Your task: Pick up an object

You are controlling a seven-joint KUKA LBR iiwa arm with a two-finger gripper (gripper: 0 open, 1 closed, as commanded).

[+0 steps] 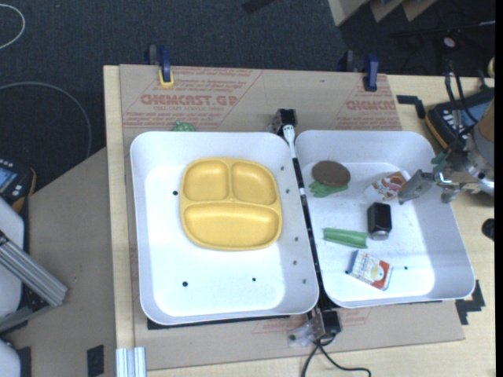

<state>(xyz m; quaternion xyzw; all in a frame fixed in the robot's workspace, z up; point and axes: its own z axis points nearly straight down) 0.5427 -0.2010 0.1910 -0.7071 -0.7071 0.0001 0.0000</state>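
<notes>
The right bin (440, 281) holds several small objects. A brown round patty on a green leaf (330, 174) lies at its back left. A red-and-white packet (391, 184) lies near the middle back, with a black block (380, 218) just in front of it. A green stick (344, 237) and a small red, white and blue carton (368, 270) lie toward the front. My gripper (428, 192) hovers over the right bin's right side, just right of the red-and-white packet. Its fingers are open with nothing between them.
The left bin (157, 273) holds a yellow divided plate (231, 203). A black hinge strip (300, 203) runs between the bins. Clamps (164, 63) sit on the board's far edge, and cables and equipment (452, 116) lie at the right.
</notes>
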